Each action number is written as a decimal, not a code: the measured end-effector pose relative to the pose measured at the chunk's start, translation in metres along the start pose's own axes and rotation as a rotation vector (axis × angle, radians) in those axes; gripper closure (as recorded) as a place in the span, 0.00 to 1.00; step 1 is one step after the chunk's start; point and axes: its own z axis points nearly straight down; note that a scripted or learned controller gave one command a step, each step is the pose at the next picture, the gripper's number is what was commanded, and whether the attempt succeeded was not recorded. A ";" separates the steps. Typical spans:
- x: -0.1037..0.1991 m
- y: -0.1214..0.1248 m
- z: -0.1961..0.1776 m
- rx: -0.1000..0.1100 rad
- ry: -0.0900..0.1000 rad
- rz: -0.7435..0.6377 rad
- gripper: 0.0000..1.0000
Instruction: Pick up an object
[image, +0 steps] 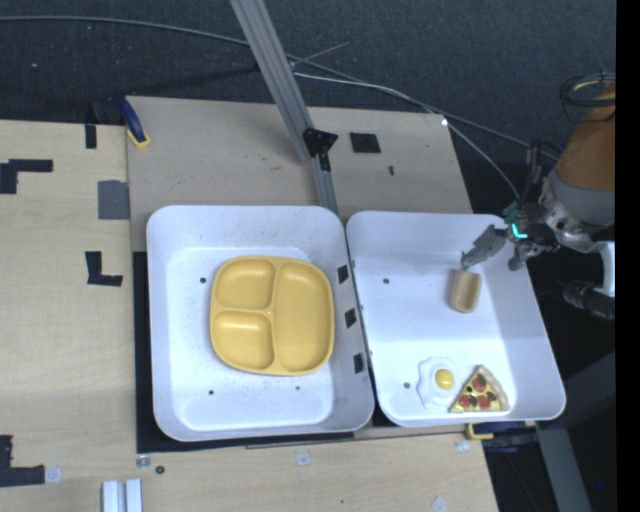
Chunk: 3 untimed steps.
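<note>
Plywood bench on dark floor, two white bins side by side at frame centre; left bin (165, 300) holds a yellow divided plate (272, 314). Right bin (530, 330): tan bread roll (465, 290) in its upper middle, fried egg (437, 381) and pizza slice (480, 391) at lower edge. Gripper (492, 247) hangs over the bin's upper right, just above-right of the roll, holding nothing; finger spread cannot be told. Step looks like approach before a grasp. Roll's long axis runs nearly up-down the frame, so next move likely wants descent and closing across its width.
</note>
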 end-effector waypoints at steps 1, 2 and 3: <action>0.000 0.001 -0.001 -0.004 -0.001 -0.001 0.00; 0.005 0.004 0.062 0.002 0.000 -0.002 0.00; 0.006 0.005 0.108 -0.006 -0.004 -0.001 0.00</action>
